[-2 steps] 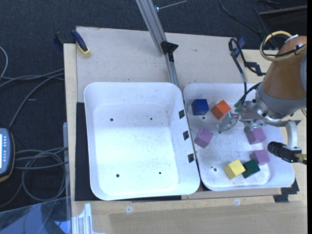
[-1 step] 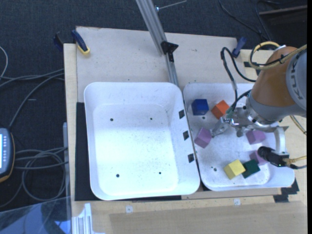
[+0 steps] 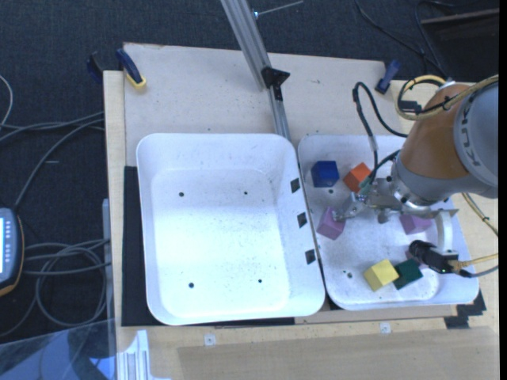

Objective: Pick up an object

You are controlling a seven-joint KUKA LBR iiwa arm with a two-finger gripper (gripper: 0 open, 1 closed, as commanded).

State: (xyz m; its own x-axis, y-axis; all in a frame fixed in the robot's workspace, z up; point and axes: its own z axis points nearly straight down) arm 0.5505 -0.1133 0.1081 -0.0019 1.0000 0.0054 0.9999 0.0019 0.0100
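Two white bins sit side by side on a wooden bench (image 3: 206,93). The left bin (image 3: 158,165) is the bigger one. The right bin (image 3: 444,291) has small blocks in it. The grey arm (image 3: 455,145) with its orange band comes in from the right and hangs over the right bin. Its claw (image 3: 356,204) points toward the middle of that bin, low over the blocks. I cannot tell if the claw is open or closed, and no block shows inside it. A blue block (image 3: 325,173) lies near the top of the right bin. An orange block (image 3: 357,176) lies just beside it, close to the claw. A purple block (image 3: 330,223) lies lower down, near the claw and toward the left wall. Another purple block (image 3: 414,222) peeks out under the arm. A yellow block (image 3: 381,275) and a green block (image 3: 409,274) lie together near the bottom edge, touching or almost touching. A grey pole (image 3: 247,30) slants down to the bench between the bins.
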